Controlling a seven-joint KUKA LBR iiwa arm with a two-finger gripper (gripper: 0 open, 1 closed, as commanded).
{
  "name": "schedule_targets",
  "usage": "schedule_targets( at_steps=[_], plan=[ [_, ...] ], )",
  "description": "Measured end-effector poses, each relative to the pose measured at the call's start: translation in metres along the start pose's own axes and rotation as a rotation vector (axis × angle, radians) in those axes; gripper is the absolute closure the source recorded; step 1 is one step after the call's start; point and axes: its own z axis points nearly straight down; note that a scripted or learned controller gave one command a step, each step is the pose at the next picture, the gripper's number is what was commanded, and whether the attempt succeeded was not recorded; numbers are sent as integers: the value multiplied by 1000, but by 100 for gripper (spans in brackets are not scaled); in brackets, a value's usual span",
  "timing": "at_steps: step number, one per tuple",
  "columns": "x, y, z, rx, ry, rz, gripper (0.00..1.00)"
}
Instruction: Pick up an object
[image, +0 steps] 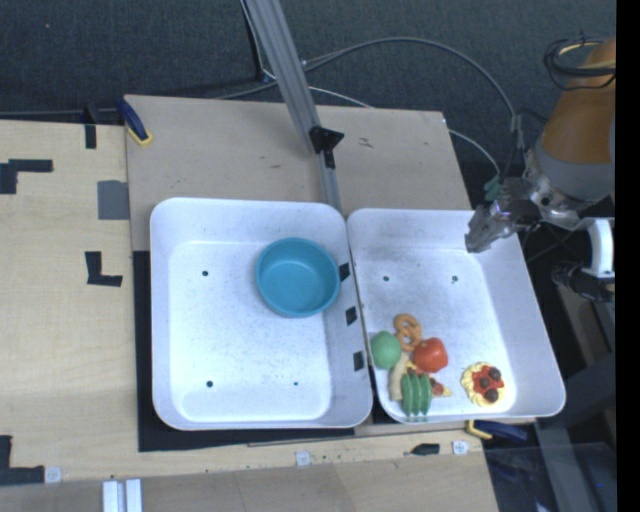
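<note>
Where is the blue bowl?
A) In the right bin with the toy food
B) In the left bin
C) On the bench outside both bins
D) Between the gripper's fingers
B: the bowl sits inside the left bin, near its far right part, while the toy food lies in the right bin and the gripper is over that bin's far right edge.

**Counter and what sits on it**

Your tan counter (60, 300) carries two shallow white bins side by side, touching: the left bin (190, 390) and the right bin (525, 330). A dark mat (143, 435) shows beneath the left bin's near corner.
</note>
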Motion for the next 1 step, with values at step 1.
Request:
schedule_targets(
  at_steps=[1],
  plan=[
    [45,-1,11,4,1,-3,100]
  ],
)
